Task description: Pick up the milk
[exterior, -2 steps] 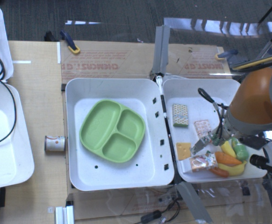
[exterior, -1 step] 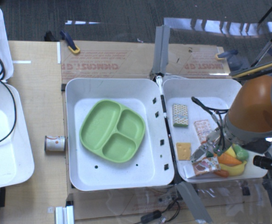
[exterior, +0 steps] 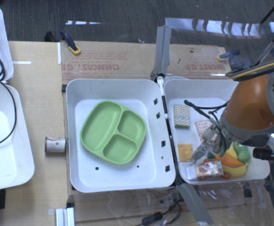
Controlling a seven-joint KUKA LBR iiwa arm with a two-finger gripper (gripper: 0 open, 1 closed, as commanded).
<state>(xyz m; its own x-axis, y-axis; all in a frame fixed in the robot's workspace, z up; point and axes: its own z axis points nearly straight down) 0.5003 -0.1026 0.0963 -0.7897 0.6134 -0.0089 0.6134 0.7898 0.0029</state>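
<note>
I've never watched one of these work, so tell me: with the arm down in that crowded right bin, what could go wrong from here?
The gripper is low in the right bin, over a tight cluster: a carton-like box, a carrot, a yellow piece and a green one. It might close on the wrong item or shove neighbours aside. The box lies flat by the bin's near wall, so a grasp could slip. The arm also hides part of the pile.
</note>
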